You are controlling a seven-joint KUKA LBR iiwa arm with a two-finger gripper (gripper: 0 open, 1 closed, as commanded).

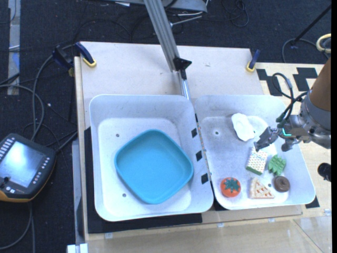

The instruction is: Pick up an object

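Observation:
My gripper (274, 144) hangs over the right bin (221, 141), reaching in from the right. Its two dark fingers are spread apart, so it is open with nothing between them. Just below it lie a green-and-white checked block (256, 162) and a green leafy toy (277, 165). A white crumpled object (243, 126) rests a little to the upper left of the gripper. Nearer the bin's front edge sit a red tomato toy (230, 186), a pizza-slice toy (260, 188) and a brown doughnut (282, 183).
The left bin (105, 115) holds a blue square plate (152, 165). A grey metal pole (164, 28) slants down to the gap between the bins. A teach pendant (21, 165) lies on the floor at the left.

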